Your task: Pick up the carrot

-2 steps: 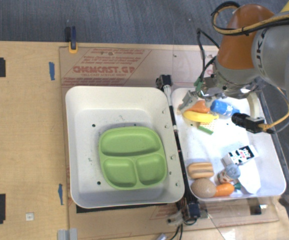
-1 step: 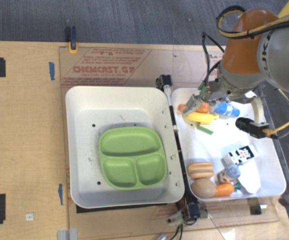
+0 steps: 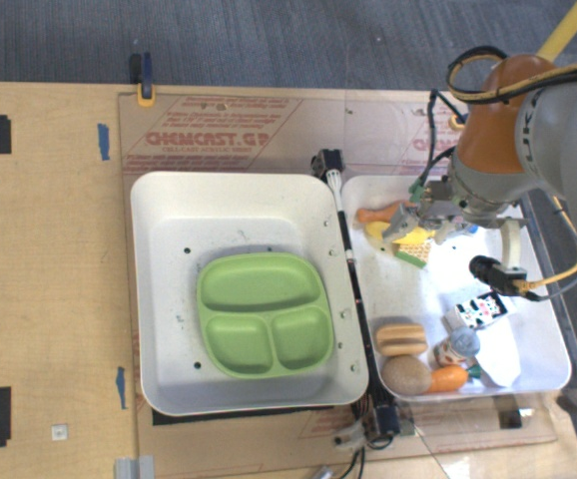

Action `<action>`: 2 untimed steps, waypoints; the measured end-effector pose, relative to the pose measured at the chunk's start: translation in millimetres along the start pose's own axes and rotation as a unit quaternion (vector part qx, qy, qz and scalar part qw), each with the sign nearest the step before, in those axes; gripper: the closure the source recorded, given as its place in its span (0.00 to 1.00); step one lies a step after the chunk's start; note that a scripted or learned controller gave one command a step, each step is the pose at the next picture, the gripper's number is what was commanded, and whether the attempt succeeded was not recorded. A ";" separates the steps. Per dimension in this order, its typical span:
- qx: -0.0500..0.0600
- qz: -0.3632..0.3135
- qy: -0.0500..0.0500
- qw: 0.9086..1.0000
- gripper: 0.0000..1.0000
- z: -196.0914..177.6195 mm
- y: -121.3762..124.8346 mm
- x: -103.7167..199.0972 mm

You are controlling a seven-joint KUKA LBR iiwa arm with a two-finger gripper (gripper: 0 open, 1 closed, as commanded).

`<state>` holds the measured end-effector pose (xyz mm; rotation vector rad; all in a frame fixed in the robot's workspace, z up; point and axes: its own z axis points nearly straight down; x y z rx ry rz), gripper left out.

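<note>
Orange against white: at the lower right of the frame, in the near corner of the right bin (image 3: 556, 359), lies what I take to be the carrot (image 3: 448, 378), a stubby orange piece with a scrap of green at its right end. It is touching a round brown lump (image 3: 406, 374), and a small bun (image 3: 400, 338) sits just behind that. A black-and-white card (image 3: 480, 309) rests a little farther up the same bin. To the left, the other bin (image 3: 149, 267) holds a green divided plate (image 3: 265, 312).

Farther up the frame, the grey arm with its orange band (image 3: 496, 128) reaches in from the right, and the end effector (image 3: 430, 220) hangs over the far part of the right bin, above a yellow wedge (image 3: 413, 250). Just beside it to the left is an orange piece (image 3: 373, 215), which I cannot identify. From this slant I cannot tell how far the end effector is open, nor whether it has hold of anything. The cardboard-covered surface (image 3: 49, 267) around the bins carries blue tape marks.

My reading is that the pick has not been made. The carrot is down in the bin, well apart from the end effector, so the approach, the grasp and the lift all remain.
</note>
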<state>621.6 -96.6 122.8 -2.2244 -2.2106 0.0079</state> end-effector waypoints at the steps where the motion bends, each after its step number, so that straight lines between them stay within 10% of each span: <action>1: -0.002 0.061 0.000 0.998 0.00 17.6 21.9 2.4; 2: 0.013 0.099 -0.002 0.995 0.00 17.8 35.2 4.8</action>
